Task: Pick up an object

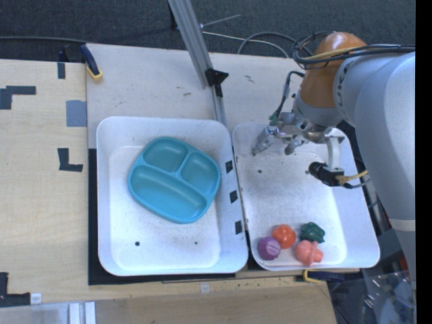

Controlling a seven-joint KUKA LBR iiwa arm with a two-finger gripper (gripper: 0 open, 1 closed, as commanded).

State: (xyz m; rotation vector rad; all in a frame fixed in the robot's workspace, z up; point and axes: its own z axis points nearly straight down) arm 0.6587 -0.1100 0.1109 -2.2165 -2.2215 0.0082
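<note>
Blue plate [175,179] x1 in left bin [111,201], 4 small toys [293,241] right bin [351,241]; gripper [275,145] apart, holding nothing.

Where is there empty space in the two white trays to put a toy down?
The right white bin has bare floor across its middle, between the robot's hand at the top and the small toy foods at the bottom: orange tomato, purple ball, pink piece, green piece. The left white bin is bare along its bottom edge, below the blue divided plate.
</note>
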